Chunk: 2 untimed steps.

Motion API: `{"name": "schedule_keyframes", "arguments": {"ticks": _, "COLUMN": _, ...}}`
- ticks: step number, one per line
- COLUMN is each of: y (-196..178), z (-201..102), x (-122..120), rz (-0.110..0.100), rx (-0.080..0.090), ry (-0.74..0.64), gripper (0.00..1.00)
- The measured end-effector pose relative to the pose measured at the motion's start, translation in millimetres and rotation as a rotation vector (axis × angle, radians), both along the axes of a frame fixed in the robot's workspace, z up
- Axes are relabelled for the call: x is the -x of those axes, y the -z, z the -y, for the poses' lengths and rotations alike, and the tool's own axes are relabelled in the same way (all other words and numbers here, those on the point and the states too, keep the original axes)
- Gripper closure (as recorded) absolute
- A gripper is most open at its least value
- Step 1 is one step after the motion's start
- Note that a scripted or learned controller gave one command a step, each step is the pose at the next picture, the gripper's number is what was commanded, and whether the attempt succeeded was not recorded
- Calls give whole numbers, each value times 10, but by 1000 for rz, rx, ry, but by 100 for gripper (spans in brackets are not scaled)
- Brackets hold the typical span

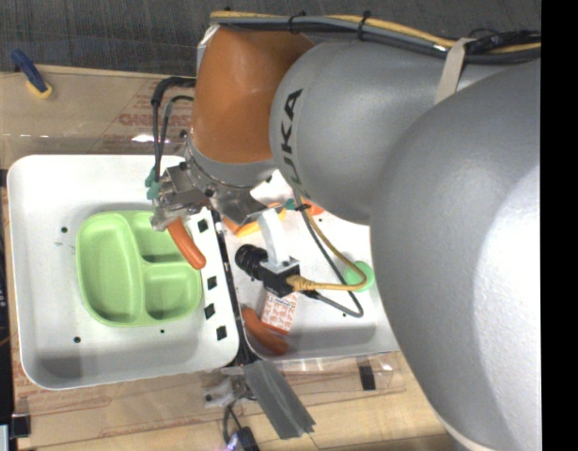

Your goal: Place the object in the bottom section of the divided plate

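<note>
**A:** Fig. 1, view from above. Which step did you have in hand?

**B:** The carry-over, by my reading. Your arm [364, 111] reached in from the right, and the gripper [169, 209] hung over the right edge of the plate [138, 272] in the left bin [44, 346]. The orange piece [187, 245], long and sausage-shaped, lay slanted just under the gripper. Its upper end was at the tool and its lower end over the plate's right rim.

**A:** Was the pincer closed on it?

**B:** You could not tell from this view. The wrist housing covered the tip, so whether the tool was open, closed or gripping the piece stayed unread. The piece met the tool, and no more can be said.

**A:** Where was the target?

**B:** The plate showed one long section on the left and two smaller ones on the right. The lower right one sat just below the piece, and I judged it to be the bottom section.

**A:** What did the next move call for?

**B:** A short shift toward the view's lower edge, with the piece kept inside the rim. The release would come only once the piece was squarely over that section, since the slant could leave one end on the divider.
</note>
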<state>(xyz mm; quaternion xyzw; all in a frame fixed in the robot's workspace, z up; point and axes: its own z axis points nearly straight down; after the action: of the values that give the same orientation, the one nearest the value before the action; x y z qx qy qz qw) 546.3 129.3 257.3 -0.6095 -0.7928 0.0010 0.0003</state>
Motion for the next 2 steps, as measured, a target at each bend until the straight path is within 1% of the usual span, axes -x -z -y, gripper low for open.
{"name": "schedule_keyframes", "arguments": {"ticks": 1, "y": -1060, "z": -214, "x": -174, "rz": 3, "rx": -1, "ry": -664, "gripper": 100}}
{"name": "schedule_keyframes", "arguments": {"ticks": 2, "y": 455, "z": -301, "x": 390, "rz": -5, "rx": -1, "ry": -582, "gripper": 100}}
